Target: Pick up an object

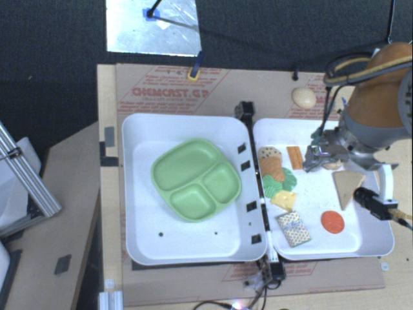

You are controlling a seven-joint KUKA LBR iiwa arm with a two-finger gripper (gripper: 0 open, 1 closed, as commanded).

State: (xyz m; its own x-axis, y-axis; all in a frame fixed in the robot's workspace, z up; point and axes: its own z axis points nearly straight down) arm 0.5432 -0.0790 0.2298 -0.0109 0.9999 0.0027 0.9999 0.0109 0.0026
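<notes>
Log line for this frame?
gripper: over right bin, upper part | grasp: unclear | green tray: left bin | toy food: right bin

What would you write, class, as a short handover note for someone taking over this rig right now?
Gripper: over the right bin's upper part, near the orange block; finger state unclear, no object seen held.
Right bin items: orange block, green piece, yellow piece, patterned block, red disc, tan wedge.
Left bin: green divided plate.
Done: no pick visible.
Left: grasp one object and lift it.
</notes>
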